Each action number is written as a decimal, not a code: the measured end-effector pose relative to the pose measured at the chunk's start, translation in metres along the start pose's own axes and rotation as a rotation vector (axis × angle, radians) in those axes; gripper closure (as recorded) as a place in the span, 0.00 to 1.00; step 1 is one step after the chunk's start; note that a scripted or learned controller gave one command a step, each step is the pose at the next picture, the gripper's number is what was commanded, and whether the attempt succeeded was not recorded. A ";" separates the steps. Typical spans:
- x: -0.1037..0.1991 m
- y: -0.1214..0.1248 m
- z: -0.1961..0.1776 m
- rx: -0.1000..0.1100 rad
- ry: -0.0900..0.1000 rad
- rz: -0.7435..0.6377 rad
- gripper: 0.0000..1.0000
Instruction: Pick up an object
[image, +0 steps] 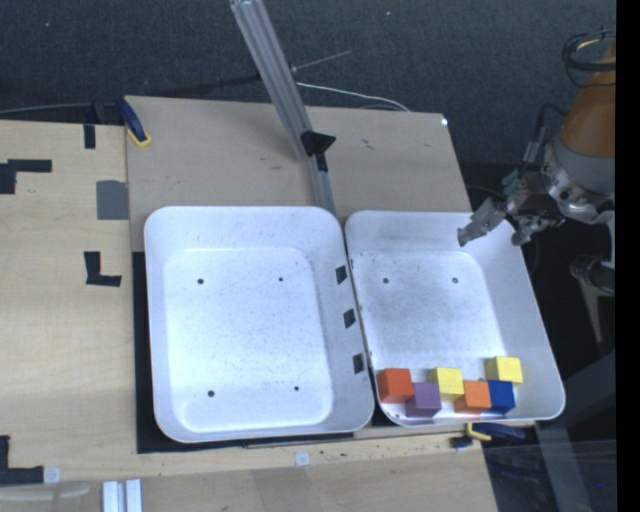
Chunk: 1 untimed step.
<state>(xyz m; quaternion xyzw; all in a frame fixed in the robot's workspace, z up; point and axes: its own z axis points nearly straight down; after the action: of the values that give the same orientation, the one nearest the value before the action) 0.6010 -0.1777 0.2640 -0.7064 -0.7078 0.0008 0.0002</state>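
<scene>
Several small blocks lie clustered along the near edge of the right bin (505, 300): an orange block (396, 383), a purple block (427, 398), a yellow block (449, 379), a second orange block (477, 394), a blue block (501, 397) and another yellow block (507, 369). My gripper (494, 234) hangs over the bin's far right corner, well away from the blocks. It is open, with nothing between its fingers.
The left bin (240, 320) sits beside the right one, their rims meeting in the middle. A slanted metal pole (285, 90) rises behind the bins. Blue-yellow clamps sit at the bench's far left (135, 125) and near front (490, 432).
</scene>
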 end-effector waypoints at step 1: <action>0.010 -0.009 0.035 0.003 0.001 0.001 0.00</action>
<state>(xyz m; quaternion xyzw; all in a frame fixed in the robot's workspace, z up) 0.5915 -0.1678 0.2293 -0.7069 -0.7073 0.0017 0.0016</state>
